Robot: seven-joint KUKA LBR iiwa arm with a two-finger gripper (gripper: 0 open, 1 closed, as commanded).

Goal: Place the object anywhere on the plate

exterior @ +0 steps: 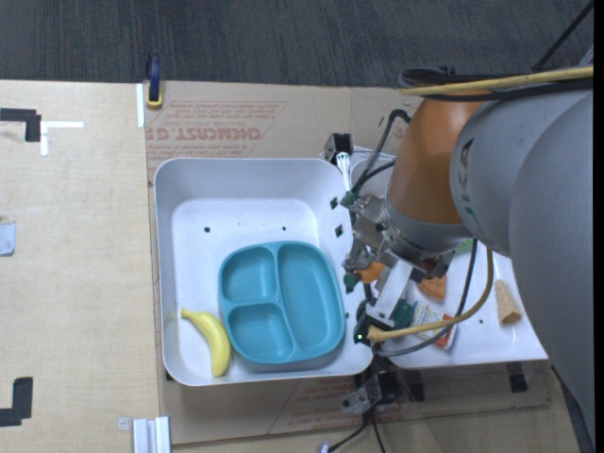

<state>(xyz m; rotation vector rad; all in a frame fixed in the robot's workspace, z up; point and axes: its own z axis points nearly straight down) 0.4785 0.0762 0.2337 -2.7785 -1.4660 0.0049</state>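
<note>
Teal and split into 3 compartments, the plate [281, 302] lies in the left bin [179, 215], with a banana [211, 338] just beside its lower-left edge on the bin floor. The arm [491, 177] fills the right of the frame and hangs over the right bin [500, 343], its gripper [370, 281] buried among cables near the wall between the 2 bins; whether it is clenched or released I cannot tell, so it cannot be said to carry anything. Which object is meant is unclear: small orange pieces [429, 286] and a tan cone [508, 302] lie in the right bin under the wrist. The main risk, as I judge it, is a missed or weak grasp in that clutter, so the arm travels left with nothing. A second risk is clipping the bin wall on the crossing, or dropping the thing on the bin floor short of the plate. The bins sit on brown cardboard [217, 125] over a pale wooden bench [66, 253]; dark carpet [236, 17] runs along the top of the frame.
</note>
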